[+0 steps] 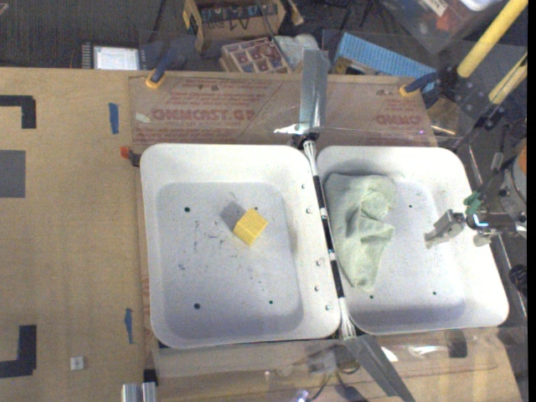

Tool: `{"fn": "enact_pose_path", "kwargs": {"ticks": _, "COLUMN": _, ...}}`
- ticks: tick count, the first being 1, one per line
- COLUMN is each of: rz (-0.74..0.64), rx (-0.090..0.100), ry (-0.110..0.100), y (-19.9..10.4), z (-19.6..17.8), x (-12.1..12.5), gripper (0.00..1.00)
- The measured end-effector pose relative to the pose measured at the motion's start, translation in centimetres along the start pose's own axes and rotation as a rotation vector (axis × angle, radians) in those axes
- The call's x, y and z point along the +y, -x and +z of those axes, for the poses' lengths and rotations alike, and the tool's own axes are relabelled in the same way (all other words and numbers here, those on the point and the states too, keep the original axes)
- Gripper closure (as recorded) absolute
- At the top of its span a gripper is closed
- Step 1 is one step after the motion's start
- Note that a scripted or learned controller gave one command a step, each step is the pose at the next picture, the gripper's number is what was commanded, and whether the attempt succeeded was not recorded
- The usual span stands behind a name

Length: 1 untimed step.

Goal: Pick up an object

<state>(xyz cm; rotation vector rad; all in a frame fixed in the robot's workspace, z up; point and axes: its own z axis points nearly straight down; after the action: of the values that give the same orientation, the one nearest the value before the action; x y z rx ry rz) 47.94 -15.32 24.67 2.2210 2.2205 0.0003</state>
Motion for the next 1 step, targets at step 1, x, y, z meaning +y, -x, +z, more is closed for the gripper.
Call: {"fn": "enact_pose_path", "kwargs": {"ticks": 1, "rz": -0.186, "rx": 0.001, "ry": -0.001, "y": 5.44, "z": 8.4, "x": -0.04, "gripper": 0.0}}
